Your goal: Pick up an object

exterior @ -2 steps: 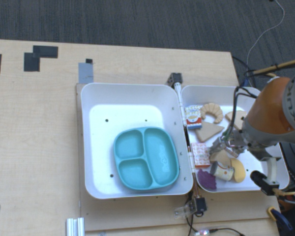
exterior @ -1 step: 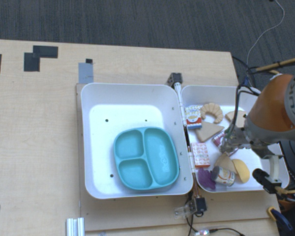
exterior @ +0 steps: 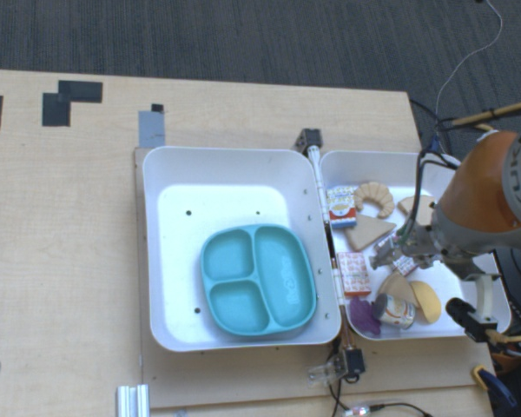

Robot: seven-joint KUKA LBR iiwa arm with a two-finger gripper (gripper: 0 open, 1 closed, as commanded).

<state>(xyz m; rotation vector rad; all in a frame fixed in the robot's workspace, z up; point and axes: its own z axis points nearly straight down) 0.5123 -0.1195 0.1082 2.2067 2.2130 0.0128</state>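
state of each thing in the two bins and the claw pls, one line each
blue divided plate: lying flat in the left bin, compartments bare
croissant: loose at the right bin's far end
small carton: lying by the divider
tan wedge: flat, untouched
red-print packet: flat by the divider
purple piece: at the near end
yellow piece: loose
claw: low over the right bin

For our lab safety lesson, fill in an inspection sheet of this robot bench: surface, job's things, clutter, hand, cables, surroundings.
Surface: wooden bench bearing two white bins, left bin and right bin.
Job's things: toy foods in the right bin, among them a croissant, a yellow piece and a small carton.
Clutter: blue divided plate in the left bin.
Hand: hand low over the right bin's toys; grip unclear.
Cables: thin wire over the carpet.
Surroundings: dark carpet.
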